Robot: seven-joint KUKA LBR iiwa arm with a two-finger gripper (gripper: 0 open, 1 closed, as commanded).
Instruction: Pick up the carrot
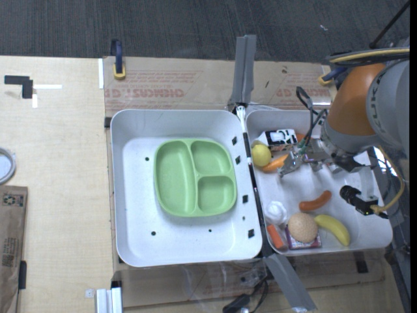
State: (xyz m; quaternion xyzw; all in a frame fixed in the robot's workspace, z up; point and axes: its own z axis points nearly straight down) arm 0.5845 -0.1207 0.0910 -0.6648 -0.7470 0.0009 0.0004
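Nearest the camera, along the front edge of the right bin (pixel 365 243), a burger bun (pixel 303 227) sat on a dark pink packet (pixel 313 242), with a banana (pixel 333 229) just to its right toward the front right corner. A small red-orange piece (pixel 276 237) lay by the front left corner, and a white crumpled item (pixel 276 210) rested just behind it against the left wall. A reddish sausage (pixel 315 201) lay tilted near the middle of that bin.

Further back, the gripper (pixel 291 162) reached in low from the right; its fingers looked pressed close, but whether they pinched anything could not be told. The carrot (pixel 275 163) lay just beside the fingertips, touching a yellow lemon (pixel 260 154) near the left wall. A black-and-white box (pixel 281 137) sat toward the back left corner.

In the left bin (pixel 124 175), a green divided plate (pixel 195 177) rested at the centre. The grey arm (pixel 365 109) with its orange band hung over the right bin's back right corner.
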